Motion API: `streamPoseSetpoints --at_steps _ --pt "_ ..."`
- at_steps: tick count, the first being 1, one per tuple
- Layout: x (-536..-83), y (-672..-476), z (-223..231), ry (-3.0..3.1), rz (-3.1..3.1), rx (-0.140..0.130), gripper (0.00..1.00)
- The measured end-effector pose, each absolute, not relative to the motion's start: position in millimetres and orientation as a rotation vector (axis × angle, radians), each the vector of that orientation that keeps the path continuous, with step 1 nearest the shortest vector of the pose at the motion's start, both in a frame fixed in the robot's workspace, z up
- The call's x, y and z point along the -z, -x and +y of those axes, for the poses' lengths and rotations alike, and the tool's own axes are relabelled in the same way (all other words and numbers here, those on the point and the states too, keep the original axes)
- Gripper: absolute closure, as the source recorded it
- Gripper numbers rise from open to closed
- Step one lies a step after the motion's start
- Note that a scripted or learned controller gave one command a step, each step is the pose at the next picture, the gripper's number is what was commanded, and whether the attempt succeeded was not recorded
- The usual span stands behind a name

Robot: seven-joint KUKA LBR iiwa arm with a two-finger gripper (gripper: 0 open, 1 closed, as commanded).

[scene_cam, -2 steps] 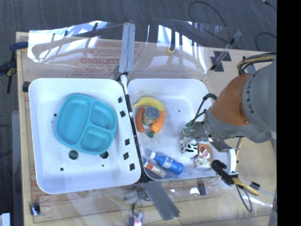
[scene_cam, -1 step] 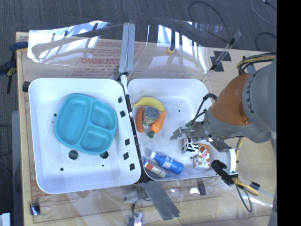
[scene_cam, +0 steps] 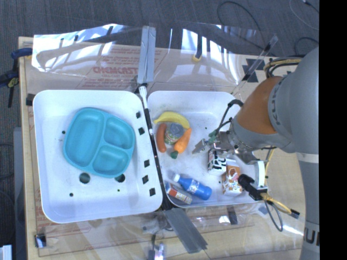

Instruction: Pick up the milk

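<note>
Milk carton, white with black patches, lying in the right bin toward its right wall, just beside a small orange-brown carton at the near right corner. Tool lowered right over the milk carton, apparently lined up for a grasp; impossible to tell how wide it stands or whether anything is gripped. Banana, carrot and blue bottle clustered further left, clear of the approach. Blue divided plate alone in the left bin.
</note>
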State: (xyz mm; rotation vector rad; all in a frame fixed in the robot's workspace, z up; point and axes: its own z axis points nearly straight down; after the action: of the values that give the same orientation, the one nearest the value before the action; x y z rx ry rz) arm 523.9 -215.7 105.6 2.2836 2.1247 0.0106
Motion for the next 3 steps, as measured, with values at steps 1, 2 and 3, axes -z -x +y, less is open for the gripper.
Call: streamPoseSetpoints --at_steps 1,2,3 --pt "-119.1 -527.7 -218.2 -2.266 2.120 -0.015 1.00" --pt "-119.1 -528.4 -217.0 -2.265 2.122 -0.017 0.00" --pt "-106.7 -491.6 -209.3 -2.347 2.025 -0.029 0.00"
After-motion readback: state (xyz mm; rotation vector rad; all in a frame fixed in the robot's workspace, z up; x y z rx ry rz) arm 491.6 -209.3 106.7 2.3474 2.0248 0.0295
